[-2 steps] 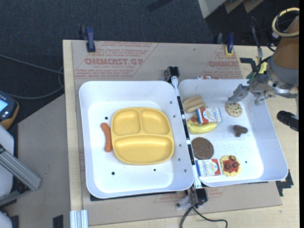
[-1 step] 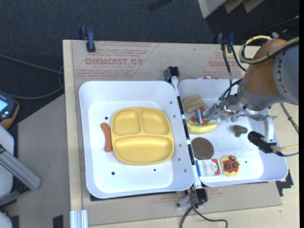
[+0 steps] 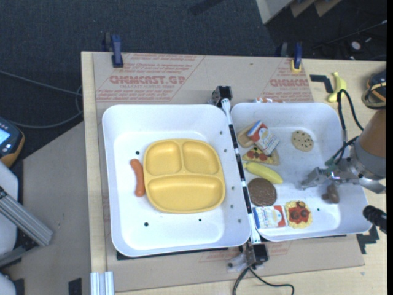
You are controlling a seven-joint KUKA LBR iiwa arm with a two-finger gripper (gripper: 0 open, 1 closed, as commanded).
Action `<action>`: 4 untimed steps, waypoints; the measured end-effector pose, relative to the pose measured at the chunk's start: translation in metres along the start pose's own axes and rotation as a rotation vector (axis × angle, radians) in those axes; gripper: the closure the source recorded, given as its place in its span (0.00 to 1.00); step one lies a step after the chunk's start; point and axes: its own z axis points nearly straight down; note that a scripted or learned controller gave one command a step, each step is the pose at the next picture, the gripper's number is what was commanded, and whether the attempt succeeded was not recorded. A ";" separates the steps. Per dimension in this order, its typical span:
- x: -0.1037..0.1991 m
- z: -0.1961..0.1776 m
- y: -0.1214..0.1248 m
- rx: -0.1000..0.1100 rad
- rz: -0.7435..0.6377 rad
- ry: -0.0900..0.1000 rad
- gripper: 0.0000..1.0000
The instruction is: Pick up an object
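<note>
- Camera view: the grey arm with its orange band (image 3: 376, 141) reached in from the right edge, wrist low over the right white bin (image 3: 319, 112).
- The two-finger gripper (image 3: 320, 178) sat spread apart, pinching nothing.
- A small dark brown lump (image 3: 332, 195) lay just below-right of it.
- The brown cardboard sheet (image 3: 147, 82) at the upper left read "CHEMCAST".

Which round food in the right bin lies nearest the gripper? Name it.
The pale cookie. It lies up and left of the gripper, by itself; the dark brown patty lies farther left, beside the banana.
</note>
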 end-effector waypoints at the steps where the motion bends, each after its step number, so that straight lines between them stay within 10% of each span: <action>1: 0.081 -0.086 -0.019 -0.008 -0.013 -0.004 0.00; 3: 0.129 0.002 0.035 -0.009 -0.010 -0.006 0.00; 4: 0.129 -0.009 0.033 -0.007 -0.007 -0.005 1.00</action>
